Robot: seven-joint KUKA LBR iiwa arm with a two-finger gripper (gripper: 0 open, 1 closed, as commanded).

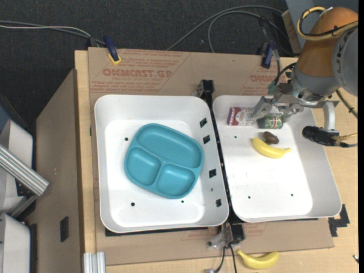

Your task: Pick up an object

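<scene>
In the right bin [307, 192] a yellow banana [269, 148] lies near the back, with a small brown lump [269, 137] touching its upper side. Just behind them stands a small green and red can [272, 121]. A purple and white packet [238, 117] lies at the bin's back left. My gripper [274, 111] hangs low over the can, open, with one grey finger to the can's left and one to its right. Nothing is lifted.
The left bin [108, 198] holds a teal divided plate [164, 160]. A second banana [259, 259] lies outside the bins at the bench's front edge. The front half of the right bin is bare white floor.
</scene>
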